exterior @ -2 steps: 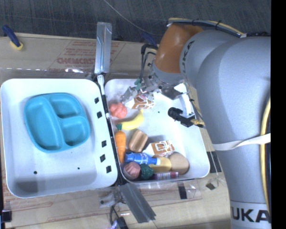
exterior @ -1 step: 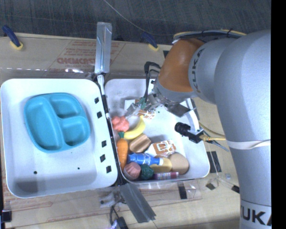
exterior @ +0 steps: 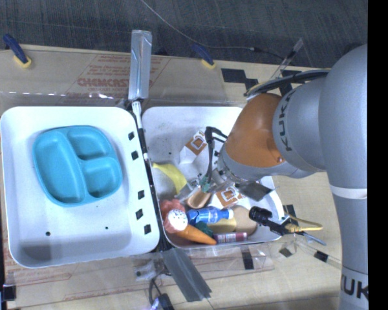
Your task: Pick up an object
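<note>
A jumble of small things lay at the near end of the right bin [exterior: 156,126]: a yellow banana [exterior: 171,175] against the left wall, an orange carrot [exterior: 194,234] lying flat, a blue bottle [exterior: 211,215] on its side, and a white-faced red ball [exterior: 174,219].

arm [exterior: 278,134] over right bin [exterior: 156,124] | toys clustered there | blue tray [exterior: 77,163] in left bin [exterior: 13,173]

There are two shallow white plastic bins [exterior: 13,173], one light blue divided plate [exterior: 77,163], one yellow banana [exterior: 171,175], one orange carrot [exterior: 193,235] and one blue bottle [exterior: 210,214].
</note>
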### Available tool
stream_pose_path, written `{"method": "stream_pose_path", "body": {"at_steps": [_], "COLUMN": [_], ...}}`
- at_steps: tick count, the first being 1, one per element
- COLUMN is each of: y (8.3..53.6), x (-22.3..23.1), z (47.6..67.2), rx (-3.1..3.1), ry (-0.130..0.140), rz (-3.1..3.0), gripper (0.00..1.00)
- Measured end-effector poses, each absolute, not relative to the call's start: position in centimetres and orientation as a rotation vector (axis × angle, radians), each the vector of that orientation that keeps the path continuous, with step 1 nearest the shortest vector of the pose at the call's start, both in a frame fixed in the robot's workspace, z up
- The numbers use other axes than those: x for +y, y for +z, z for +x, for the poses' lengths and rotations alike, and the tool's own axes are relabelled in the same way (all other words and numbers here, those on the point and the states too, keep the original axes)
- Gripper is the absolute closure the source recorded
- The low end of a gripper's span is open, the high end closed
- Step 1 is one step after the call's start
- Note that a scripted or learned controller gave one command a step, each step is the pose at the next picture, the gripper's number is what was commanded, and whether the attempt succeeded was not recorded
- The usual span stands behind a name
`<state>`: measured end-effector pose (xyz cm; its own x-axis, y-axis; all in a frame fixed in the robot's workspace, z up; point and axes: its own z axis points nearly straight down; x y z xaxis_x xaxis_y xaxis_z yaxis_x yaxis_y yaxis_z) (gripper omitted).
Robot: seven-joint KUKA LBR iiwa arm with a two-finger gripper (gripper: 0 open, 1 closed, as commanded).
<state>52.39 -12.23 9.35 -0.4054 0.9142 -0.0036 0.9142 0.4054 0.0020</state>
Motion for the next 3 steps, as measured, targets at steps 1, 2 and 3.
{"method": "stream_pose_path", "body": {"at_steps": [1,2,3], "y": [20.6,19.1,11.0], "x": [-8.2,-7.0,-9.7], "z": [51.4,58.3,56.8], "rx": [2.436,2.600,2.806], "ry": [0.003,-0.002,-0.004], "rz": [1.979,1.767,1.426], "gripper": [0.00,0.00,0.00]}}
